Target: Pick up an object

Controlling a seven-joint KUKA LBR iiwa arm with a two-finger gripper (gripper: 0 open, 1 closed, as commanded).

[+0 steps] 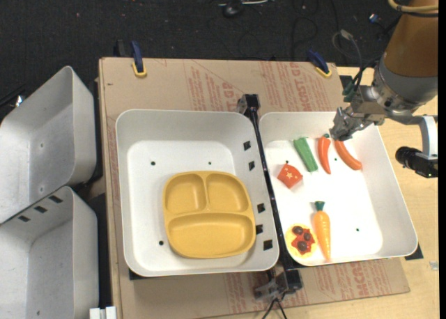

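Item, probable target: orange-red sausage-shaped piece [348, 154], lying aslant near the far right corner of the right bin [397, 199], directly below the claw [346, 126]. No object is yet lifted; all pieces rest on the bin floor.

Claw: positioned over the far edge of the right bin, just above the upper end of the sausage-shaped piece. Whether it is spread or closed cannot be told from this view; nothing is seen held.

Step in hand, as judged: approach, before any grasp. The next move is judged to call for a descent centred on the piece, aligned across its narrow width, then closure.

Neighbouring items: red chilli [325, 152] just beside it; green stick [305, 154]; red cube [290, 175]; carrot [320, 227] and a small yellow plate [301, 239] near the front edge.

Left bin [132, 171]: yellow divided tray [208, 214].
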